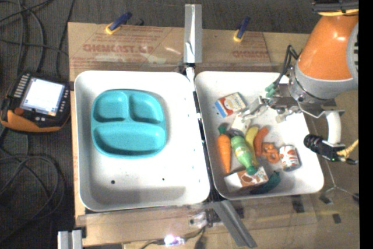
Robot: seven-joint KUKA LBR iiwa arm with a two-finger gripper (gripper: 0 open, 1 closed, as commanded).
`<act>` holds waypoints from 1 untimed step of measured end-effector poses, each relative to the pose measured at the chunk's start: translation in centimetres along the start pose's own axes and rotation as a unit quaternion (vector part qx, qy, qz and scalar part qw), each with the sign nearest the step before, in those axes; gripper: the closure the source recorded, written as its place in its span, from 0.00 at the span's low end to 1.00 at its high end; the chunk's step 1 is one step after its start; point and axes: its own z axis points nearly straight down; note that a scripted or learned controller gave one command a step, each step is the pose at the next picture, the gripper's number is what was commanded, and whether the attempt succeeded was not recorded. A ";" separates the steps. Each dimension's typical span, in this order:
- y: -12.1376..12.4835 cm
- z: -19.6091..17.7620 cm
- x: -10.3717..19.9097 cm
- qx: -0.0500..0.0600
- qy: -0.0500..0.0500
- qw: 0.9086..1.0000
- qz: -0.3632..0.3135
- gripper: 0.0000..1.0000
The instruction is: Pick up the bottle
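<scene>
The green bottle (pixel 243 151) lies in the right bin (pixel 315 181), roughly at the middle of a pile of toy food, its cap end toward the bin's upper side; an orange carrot (pixel 224 151) lies just beside it on the left, a yellow banana (pixel 252 137) touches it on the right, and a small carton (pixel 247 178) sits at its lower end; a red-and-white box (pixel 231 104) rests higher up, apart from the bottle; the gripper (pixel 254 111) hangs over the right bin above the pile, its fingers spread apart with nothing between them, near the banana's upper tip; the left bin (pixel 87 183) carries a teal divided tray (pixel 129 123).
</scene>
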 end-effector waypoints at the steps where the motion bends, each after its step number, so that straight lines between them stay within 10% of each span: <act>1: -3.1 14.2 -0.2 0.000 -0.001 0.993 0.119 0.00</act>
